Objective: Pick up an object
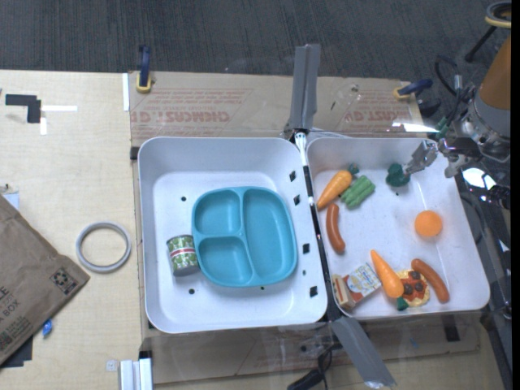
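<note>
- Gripper point(422, 158) poised over the far right corner of the right bin point(455, 187); grip state impossible to tell.
- Small dark green toy point(396, 176) just left of the gripper, on the bin floor.
- Orange ball point(428, 224) nearer, mid-right of the bin.
- Carrot point(334, 188) and green vegetable point(358, 192) at far left; sausage point(335, 228) below them.
- Second carrot point(387, 274), pizza slice point(414, 289), another sausage point(431, 279) and small carton point(358, 287) along the near side.
- Left bin point(158, 218) holding a teal divided plate point(244, 236) and a can point(183, 254).
</note>
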Controlling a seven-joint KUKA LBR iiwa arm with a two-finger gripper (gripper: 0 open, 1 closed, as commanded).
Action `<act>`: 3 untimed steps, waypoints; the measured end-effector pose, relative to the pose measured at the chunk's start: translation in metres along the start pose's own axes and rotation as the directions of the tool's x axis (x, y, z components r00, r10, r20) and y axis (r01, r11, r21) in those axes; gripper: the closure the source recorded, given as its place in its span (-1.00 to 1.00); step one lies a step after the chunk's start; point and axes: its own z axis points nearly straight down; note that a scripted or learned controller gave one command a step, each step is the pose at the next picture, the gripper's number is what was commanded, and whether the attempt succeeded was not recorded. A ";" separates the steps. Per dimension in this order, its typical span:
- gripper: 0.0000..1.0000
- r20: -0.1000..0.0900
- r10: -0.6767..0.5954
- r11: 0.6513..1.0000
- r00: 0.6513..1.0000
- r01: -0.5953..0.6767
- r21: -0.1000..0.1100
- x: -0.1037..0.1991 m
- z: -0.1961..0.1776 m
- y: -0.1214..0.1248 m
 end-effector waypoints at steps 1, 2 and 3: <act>-1.00 0.003 -0.012 1.000 1.000 0.012 -0.005 0.087 0.100 0.040; -1.00 0.001 0.020 1.000 1.000 -0.020 -0.001 0.106 0.102 -0.041; -1.00 0.001 -0.004 1.000 1.000 0.004 -0.001 0.084 0.102 -0.142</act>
